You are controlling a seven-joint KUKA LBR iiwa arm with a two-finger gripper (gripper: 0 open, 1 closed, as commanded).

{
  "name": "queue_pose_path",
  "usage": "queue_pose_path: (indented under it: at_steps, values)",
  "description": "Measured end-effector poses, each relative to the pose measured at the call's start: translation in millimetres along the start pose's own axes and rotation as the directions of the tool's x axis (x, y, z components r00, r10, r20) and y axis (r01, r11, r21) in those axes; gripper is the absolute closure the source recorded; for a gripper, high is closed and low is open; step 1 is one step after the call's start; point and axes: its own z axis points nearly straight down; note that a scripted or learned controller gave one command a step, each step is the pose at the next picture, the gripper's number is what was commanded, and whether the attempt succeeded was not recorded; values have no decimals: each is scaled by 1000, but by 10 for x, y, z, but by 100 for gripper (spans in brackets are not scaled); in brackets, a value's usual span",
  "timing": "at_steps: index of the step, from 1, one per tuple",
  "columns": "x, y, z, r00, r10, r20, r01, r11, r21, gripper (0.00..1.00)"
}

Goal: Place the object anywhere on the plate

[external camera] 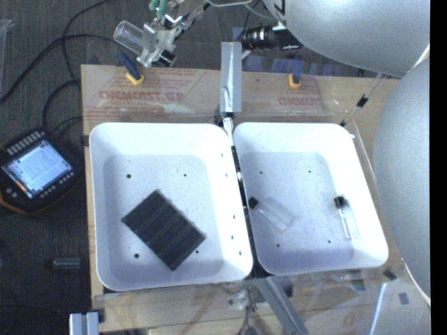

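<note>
Here the two-finger gripper (155,39) hangs high behind the left white bin (105,180), pinching a clear plastic vial (130,35) whose long axis runs out to its left. The dark ribbed square plate (163,229) lies well below, inside that bin.

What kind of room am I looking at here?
Probably a robotics lab test bench: a big grey robot arm, two white bins with small clear vials, and a handheld control pendant with trailing cables.
</note>
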Motion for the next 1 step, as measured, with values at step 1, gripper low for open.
queue_pose_path:
  at_steps: [1]
  values:
    - [0,7,-88,1000,0,1,0,1000,0,100]
